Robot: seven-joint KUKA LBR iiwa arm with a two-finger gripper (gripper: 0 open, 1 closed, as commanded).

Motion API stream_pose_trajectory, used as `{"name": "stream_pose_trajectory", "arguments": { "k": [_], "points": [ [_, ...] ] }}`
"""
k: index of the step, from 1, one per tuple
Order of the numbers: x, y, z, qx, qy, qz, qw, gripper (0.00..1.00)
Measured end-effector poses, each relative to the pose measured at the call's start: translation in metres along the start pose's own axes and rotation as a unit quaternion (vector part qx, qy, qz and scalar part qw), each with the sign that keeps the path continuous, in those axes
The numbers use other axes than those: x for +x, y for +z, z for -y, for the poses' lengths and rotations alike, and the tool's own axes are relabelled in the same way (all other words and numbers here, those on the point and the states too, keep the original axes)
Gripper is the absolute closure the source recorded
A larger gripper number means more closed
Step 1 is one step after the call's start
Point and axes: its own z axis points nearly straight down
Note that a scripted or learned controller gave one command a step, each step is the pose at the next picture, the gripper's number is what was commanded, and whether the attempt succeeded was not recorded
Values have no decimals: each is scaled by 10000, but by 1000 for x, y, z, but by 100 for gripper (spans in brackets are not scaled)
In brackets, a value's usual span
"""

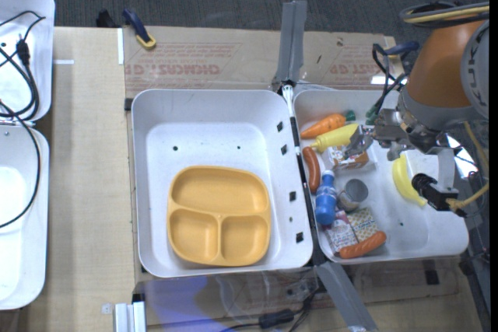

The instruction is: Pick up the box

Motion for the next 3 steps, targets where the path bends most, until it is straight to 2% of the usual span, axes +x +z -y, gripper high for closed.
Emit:
{"name": "stream_pose_trajectory", "arguments": {
  "k": [1,2,3],
  "points": [
    [6,73,52,2,492,-3,9988,0],
    [6,73,89,-12,396,2,9992,0],
    [6,64,88,-17,412,1,9991,100]
  ]
}}
